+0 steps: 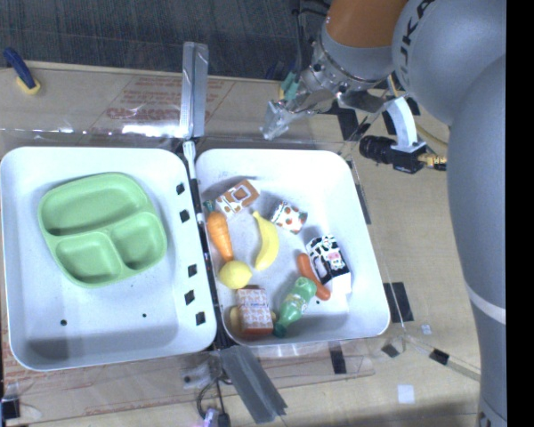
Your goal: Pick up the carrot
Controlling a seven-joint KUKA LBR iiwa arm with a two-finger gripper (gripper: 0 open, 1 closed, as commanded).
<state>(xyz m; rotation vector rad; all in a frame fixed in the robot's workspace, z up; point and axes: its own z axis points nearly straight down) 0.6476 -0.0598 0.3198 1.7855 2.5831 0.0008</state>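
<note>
Behind the bottle (293, 304), a half-hidden carrot (311, 277)

White letters reading "UKA", the visible part of the maker's name, run along the grey arm (445, 34) just below its orange band (365, 3). Faint reddish print on the bench board (151, 100) left of the arm is too blurred to read.

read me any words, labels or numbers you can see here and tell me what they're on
"KUKA" on the grey arm, seen partly and at a slant.
Reddish print on the bench behind the bins: too faint to read.
Print on the small box and the carton: too small to read.
</note>
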